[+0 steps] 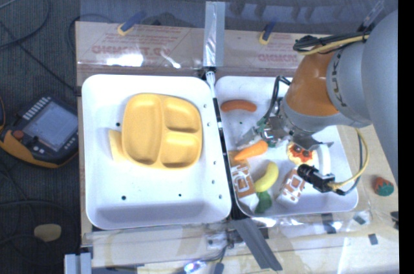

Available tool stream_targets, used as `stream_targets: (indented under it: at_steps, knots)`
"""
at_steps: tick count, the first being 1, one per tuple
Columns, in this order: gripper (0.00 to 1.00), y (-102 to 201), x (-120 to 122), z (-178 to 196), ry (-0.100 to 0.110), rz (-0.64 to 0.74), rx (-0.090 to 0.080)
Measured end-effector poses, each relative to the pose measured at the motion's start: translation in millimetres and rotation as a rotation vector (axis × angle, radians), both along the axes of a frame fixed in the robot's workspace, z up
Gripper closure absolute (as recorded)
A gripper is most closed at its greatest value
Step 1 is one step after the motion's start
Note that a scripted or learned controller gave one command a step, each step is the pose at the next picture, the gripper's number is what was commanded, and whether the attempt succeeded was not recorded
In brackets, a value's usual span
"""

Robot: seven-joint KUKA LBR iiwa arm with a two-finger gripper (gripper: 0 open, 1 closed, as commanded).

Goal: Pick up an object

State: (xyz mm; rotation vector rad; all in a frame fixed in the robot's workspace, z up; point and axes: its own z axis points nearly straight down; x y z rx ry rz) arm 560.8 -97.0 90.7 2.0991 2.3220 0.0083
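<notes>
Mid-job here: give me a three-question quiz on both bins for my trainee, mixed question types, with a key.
1. True or false: the yellow divided plastic tray lies in the right white bin.
2. Which toy lies nearest the top rim of the right bin? A) the orange sausage-shaped toy B) the yellow toy banana C) the orange toy carrot
3. Fill in: the grey arm with the orange band hangs over the ____ bin.

Key: 1 false, it lies in the left white bin; 2 A; 3 right.
</notes>
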Motion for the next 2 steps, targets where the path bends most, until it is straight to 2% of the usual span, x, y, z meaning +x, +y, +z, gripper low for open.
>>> stream_targets:
  at_steps: [1, 2]
  knots:
    - [1.00, 1.8, 0.4, 8.8, 0.000, 0.000, 0.004]
    - [0.00, 1.7, 0.3, 8.7, 0.000, 0.000, 0.004]
